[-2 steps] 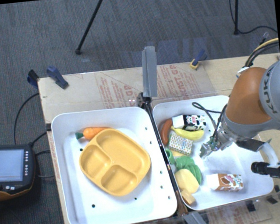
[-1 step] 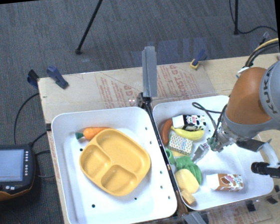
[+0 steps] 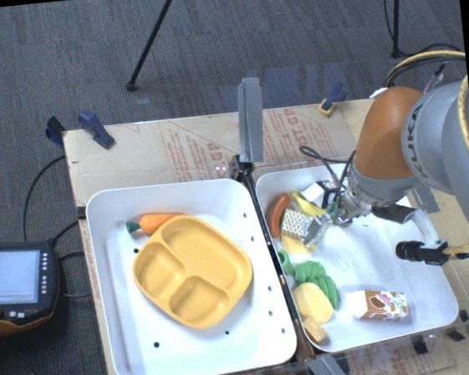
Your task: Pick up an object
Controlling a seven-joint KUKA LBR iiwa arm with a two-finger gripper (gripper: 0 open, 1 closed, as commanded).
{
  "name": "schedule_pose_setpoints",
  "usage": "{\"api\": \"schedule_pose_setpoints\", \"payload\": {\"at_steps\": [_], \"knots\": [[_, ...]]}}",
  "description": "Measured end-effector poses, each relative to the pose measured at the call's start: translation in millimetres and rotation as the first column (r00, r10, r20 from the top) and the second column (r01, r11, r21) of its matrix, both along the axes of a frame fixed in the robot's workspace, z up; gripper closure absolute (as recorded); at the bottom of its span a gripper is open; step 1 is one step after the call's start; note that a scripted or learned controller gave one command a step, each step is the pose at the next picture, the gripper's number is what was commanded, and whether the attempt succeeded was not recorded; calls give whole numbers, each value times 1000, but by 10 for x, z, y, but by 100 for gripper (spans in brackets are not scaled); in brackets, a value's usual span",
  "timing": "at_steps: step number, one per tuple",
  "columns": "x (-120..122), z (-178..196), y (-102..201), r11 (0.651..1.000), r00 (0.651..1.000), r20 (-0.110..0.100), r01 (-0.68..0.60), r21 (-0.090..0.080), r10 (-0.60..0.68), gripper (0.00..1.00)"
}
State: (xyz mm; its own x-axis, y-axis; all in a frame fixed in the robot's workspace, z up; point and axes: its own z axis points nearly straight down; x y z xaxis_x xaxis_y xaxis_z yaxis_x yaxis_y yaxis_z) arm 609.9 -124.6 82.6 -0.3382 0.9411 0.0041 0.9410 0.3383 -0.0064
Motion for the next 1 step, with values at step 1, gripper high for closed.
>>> {"api": "schedule_pose_setpoints", "payload": {"at_steps": [1], "knots": [[-684,143,217,996,996,0,-94,1,94,0]]}}
